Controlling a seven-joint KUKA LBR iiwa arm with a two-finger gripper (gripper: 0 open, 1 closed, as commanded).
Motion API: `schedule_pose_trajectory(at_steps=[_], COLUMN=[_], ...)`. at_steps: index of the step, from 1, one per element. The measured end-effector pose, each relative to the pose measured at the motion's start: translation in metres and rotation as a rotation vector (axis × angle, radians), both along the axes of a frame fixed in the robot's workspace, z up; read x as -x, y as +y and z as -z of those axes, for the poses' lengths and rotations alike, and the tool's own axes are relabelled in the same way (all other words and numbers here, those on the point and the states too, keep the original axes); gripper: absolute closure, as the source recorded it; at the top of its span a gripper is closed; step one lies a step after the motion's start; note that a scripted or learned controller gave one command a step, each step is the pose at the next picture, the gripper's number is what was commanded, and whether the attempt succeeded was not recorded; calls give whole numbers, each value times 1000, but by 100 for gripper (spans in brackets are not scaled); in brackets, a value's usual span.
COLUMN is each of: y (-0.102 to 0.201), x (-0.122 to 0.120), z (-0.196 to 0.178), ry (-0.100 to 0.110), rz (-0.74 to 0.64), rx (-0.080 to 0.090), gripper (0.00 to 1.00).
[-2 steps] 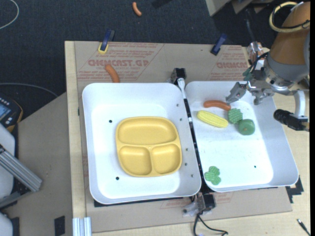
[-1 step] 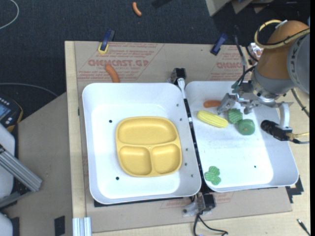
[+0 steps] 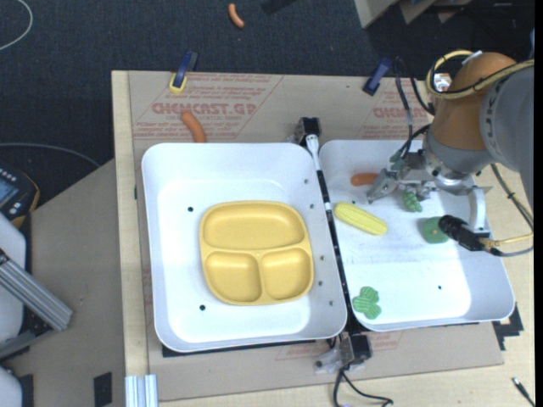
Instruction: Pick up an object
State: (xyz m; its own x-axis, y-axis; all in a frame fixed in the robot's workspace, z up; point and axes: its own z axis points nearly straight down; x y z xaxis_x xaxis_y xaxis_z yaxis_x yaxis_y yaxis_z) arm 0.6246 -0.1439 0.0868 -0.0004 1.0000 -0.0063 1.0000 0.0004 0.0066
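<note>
My gripper [image 3: 397,195] hangs low over the far part of the right bin [image 3: 488,299], its fingers spread open with nothing between them. A small green piece [image 3: 413,202] lies right by its right finger. A small orange-red sausage [image 3: 364,179] rests just left of the gripper. A yellow corn cob [image 3: 361,219] sits in front of it, near the bin's left wall. Near the right side lies a green block [image 3: 433,230], and a leafy green piece [image 3: 366,302] is at the front left corner.
The left bin [image 3: 161,227] holds a yellow divided plate [image 3: 254,253]. An orange carrot [image 3: 194,126] lies on the board behind the bins, another [image 3: 236,14] on the dark floor. Blue clamps [image 3: 181,70] [image 3: 377,76] grip the board's far edge.
</note>
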Motion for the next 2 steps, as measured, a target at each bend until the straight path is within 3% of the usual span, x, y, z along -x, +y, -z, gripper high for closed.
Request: schedule_pose_trajectory(at_steps=[1, 2], y=[-1, -3], x=[-2, 7], z=[-15, -69], ry=[-9, 1], rz=[2, 2], rx=[2, -5], gripper=[100, 100])
